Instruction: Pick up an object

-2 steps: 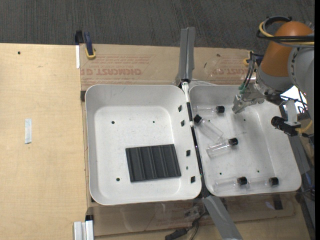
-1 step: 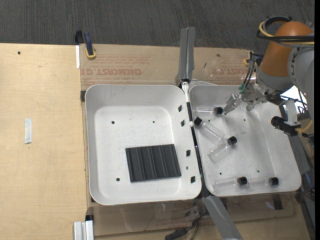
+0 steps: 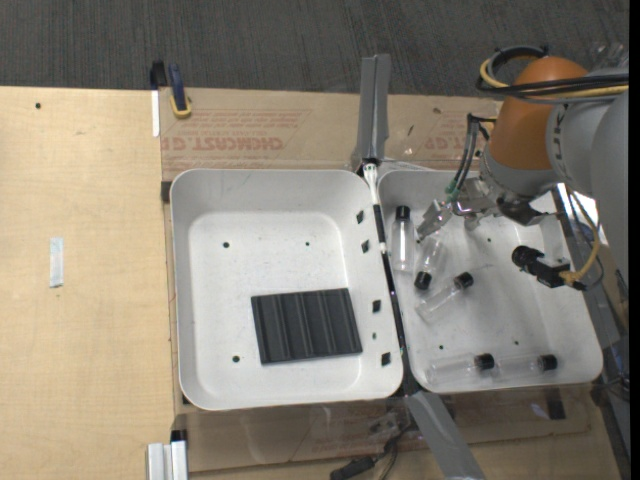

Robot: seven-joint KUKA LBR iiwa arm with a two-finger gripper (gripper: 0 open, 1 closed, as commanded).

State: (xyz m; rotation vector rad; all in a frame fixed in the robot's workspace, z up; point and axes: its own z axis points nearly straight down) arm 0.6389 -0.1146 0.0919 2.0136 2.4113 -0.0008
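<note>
Camera view looked down on a pale wooden tabletop [image 3: 80,268] carrying two shallow white bins side by side. The left bin [image 3: 200,208] held a dark ribbed rectangular tray [image 3: 305,326] lying flat toward its near side.

The right bin [image 3: 570,328] held several clear plastic vials with black caps. One vial [image 3: 402,236] lay along the bin's left wall, its cap at the far end. Two more lay just right of it, close together near the middle of the bin, one [image 3: 428,266] with its black cap at its near end and another [image 3: 445,296] slanted, with its cap at the upper right. Two further vials lay along the near wall, one [image 3: 465,365] to the left and one [image 3: 528,364] to the right, well apart from the middle group.

The grey arm [image 3: 590,138] with its orange band [image 3: 525,118] reached in from the right over the far part of the right bin. The claw [image 3: 447,214] hung above the far left portion of that bin, near the cap end of the vial by the wall. Whether the claw was spread or pressed together could not be told at this angle, and no vial could be seen between its parts. A black cable fitting [image 3: 535,264] hung beneath the arm, over the right side of the bin.

A blue and orange clamp [image 3: 172,90] sat at the far edge of the cardboard sheet [image 3: 260,133] behind the bins.
</note>
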